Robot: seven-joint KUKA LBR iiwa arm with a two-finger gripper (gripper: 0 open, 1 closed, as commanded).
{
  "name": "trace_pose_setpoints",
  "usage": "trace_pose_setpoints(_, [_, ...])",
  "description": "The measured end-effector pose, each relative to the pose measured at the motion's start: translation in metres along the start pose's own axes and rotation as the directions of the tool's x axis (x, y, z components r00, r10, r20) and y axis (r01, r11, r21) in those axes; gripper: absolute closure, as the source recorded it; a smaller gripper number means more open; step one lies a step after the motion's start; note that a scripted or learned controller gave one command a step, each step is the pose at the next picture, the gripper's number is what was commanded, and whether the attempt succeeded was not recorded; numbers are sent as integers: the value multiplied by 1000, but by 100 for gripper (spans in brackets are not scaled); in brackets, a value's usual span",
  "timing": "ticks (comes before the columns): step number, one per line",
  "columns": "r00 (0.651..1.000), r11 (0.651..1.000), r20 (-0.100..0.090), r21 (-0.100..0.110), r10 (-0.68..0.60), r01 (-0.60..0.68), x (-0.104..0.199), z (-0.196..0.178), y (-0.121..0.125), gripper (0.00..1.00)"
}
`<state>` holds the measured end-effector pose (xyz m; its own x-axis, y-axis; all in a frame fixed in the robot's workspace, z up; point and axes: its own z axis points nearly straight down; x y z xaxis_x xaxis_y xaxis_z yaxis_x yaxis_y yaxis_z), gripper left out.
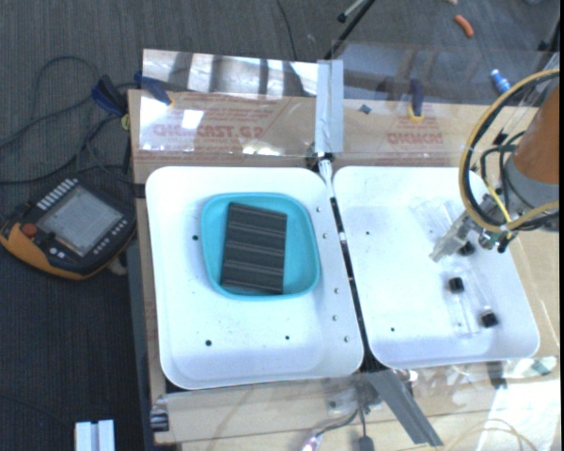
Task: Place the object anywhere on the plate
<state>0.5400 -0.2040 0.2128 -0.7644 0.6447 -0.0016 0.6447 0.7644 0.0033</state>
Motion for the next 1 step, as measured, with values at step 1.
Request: trace_pose_setpoints(1, [1000, 1000, 0, 0, 0, 0, 0, 0, 0, 0])
